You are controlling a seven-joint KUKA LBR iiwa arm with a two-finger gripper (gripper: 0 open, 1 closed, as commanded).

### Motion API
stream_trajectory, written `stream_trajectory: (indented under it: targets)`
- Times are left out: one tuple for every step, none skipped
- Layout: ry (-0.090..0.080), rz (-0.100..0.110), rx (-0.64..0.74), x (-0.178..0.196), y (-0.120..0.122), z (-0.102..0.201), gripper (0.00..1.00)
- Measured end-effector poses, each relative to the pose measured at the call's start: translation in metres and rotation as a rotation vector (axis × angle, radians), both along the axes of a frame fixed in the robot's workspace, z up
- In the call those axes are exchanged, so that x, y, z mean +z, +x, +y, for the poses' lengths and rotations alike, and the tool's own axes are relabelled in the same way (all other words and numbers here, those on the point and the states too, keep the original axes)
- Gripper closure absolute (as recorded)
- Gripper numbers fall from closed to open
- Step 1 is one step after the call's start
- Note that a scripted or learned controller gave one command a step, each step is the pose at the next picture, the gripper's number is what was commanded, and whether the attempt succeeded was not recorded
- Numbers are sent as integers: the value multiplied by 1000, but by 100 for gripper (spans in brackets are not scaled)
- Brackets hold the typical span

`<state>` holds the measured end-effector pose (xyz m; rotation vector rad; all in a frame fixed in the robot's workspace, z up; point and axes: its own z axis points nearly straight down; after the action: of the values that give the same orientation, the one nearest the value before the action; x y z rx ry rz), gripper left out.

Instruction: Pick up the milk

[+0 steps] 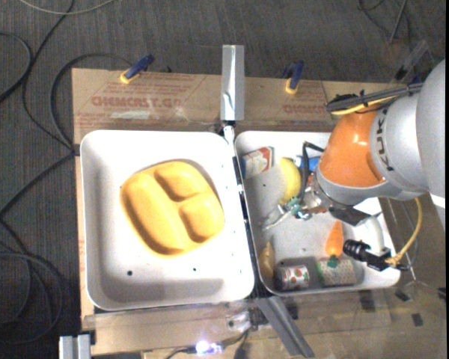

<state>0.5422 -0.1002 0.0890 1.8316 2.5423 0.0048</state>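
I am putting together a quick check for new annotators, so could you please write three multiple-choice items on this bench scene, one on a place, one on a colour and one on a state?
1. Where does the yellow divided plate lie?
A. In the left bin
B. In the right bin
C. On the floor

2. What colour is the band above the arm's wrist?
A. Blue
B. Orange
C. Green

3. How does the milk carton stand to the gripper?
A. Lifted clear of the bin
B. Resting in the right bin's far left corner, apart from the gripper
C. Placed on the plate

Answers: 1 A, the plate fills the left bin's middle. 2 B, the band is orange. 3 B, the carton rests by the right bin's wall.
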Motion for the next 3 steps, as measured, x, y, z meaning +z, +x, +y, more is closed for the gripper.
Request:
stream_trajectory:
  targets:
    - [3,12,-209,94,-59,29,0]
    - [4,14,-208,102,-58,29,100]
    - [0,10,-120,89,-53,-85,100]
